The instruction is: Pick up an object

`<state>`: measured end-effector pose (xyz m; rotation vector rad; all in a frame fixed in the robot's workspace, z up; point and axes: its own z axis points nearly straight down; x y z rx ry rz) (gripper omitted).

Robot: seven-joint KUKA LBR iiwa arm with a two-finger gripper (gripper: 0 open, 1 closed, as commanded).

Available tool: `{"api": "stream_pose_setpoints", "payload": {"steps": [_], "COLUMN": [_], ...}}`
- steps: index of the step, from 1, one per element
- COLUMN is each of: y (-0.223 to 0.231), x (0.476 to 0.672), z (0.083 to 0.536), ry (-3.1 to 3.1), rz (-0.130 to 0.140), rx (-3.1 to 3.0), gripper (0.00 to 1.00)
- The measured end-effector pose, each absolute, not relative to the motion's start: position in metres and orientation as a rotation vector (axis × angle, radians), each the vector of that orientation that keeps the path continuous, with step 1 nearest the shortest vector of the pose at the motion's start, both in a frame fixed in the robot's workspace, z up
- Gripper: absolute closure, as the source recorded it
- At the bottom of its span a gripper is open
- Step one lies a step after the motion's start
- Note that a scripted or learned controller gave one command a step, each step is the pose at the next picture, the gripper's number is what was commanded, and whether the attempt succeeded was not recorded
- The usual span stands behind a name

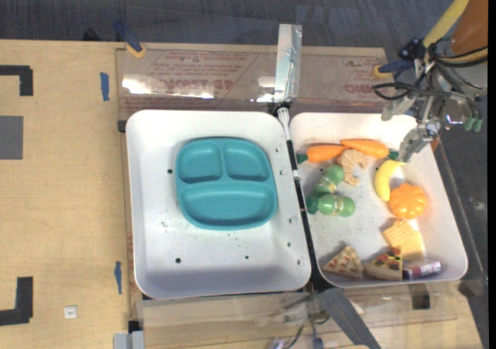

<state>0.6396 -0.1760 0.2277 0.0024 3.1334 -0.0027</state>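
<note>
- Toy food, the stuff up for grabbing, is all sitting in the right bin (453, 208), and none of it is getting lifted off the floor of that bin.
- Left bin (147, 184) is holding a teal divided plate (226, 183), lying flat pretty much in the middle.
- Arm is reaching in at the top right, orange band showing in the corner, and the gripper (415, 142) is hanging over the far right end of the right bin, just above the banana (385, 179). Fingers, honestly can't tell if they're open or closed, too small and cluttered with cables.
- Orange pumpkin-looking thing (408, 200) is resting just right of the banana, touching or nearly so.
- Two carrots (325, 153) (364, 147) are lying along the far side.
- Green pieces (331, 204) are clustering near the divider.
- Cheese wedge (404, 236) and a pizza slice (344, 262) are sitting along the near edge.
</note>
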Motion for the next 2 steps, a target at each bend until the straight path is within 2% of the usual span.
{"api": "stream_pose_setpoints", "payload": {"steps": [1, 2], "y": [-0.175, -0.173], "x": [0.6, 0.603], "z": [0.098, 0.11], "ry": [3.126, 3.118], "rz": [-0.003, -0.006], "rx": [0.163, 0.158], "gripper": [0.0, 1.0]}}
